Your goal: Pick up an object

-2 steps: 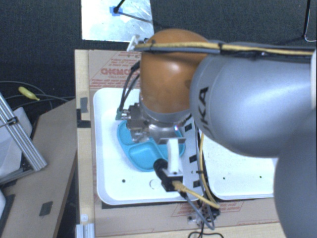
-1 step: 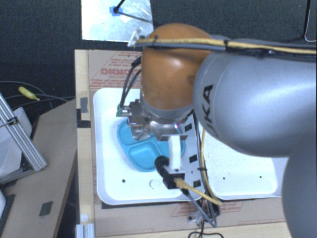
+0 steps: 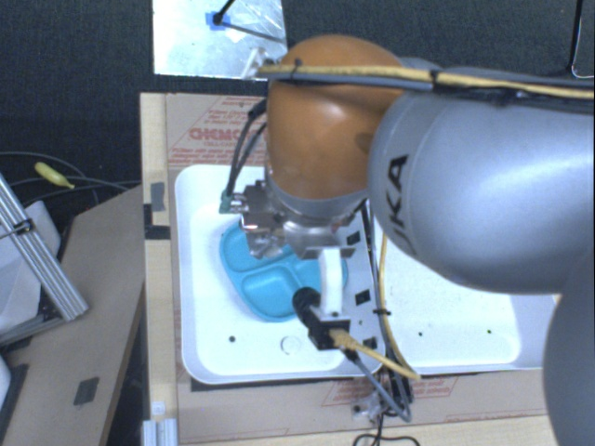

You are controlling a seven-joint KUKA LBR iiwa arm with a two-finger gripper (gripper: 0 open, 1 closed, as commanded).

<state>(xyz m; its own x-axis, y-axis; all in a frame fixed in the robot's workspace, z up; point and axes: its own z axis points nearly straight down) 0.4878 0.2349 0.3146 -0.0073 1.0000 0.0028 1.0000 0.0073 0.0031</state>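
Far left: pale aluminium framing rails [image 3: 37, 258] slanting over a tan side surface [image 3: 93, 342], with a yellow-tipped cable [image 3: 51, 175] on dark cloth above. Next, tan cardboard tabletop [image 3: 200, 124] with red printing, bearing a shallow white plastic bin [image 3: 200, 342] with rounded corners. Above the tabletop, at the top edge: shiny silver foil sheet [image 3: 218, 26] with a blue mark and a thin black rod across it. Inside the left bin, toward its middle: light blue plastic divided dish [image 3: 270, 291] with rounded compartments, lying flat on the bin floor, partly hidden. Directly over the dish's upper part: metallic pincer [image 3: 262, 235], pointing down, touching or just above the blue plastic; not possible to tell how far apart its fingers stand, nor whether anything sits between them. Above it, broad orange band [image 3: 321, 119] of the wrist. Just right of the dish: white bracket and black connector with yellow and black cables [image 3: 372, 342] trailing toward the bin's front rim. Right: bulky grey robot arm [image 3: 483, 184] covering most of the second white bin [image 3: 465, 337], with a strip of its floor visible below the arm.
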